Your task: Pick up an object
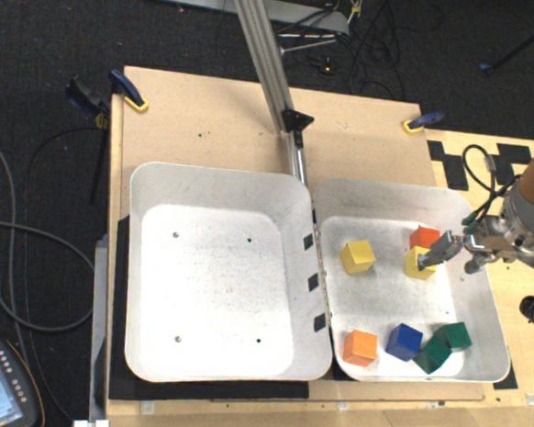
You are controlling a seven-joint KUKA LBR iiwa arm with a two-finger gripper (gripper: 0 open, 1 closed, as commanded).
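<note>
Gripper (448,253) reaching into the right bin (476,363) toward a yellow block (418,264).

The step in hand looks like the approach for a grasp: 1 finger sits against the yellow block's right side, close under an orange-red block (424,236), but how far the fingers are spread cannot be told, and nothing is seen held. The next move likely calls for centring over the block, lowering and closing without nudging its neighbour. 5 other blocks lie apart in the same bin.

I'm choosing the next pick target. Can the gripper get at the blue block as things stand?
Probably yes. The blue block lies uncovered, orange block apart on one side, though a dark green block crowds its other side. The gripper hovers further back.
</note>
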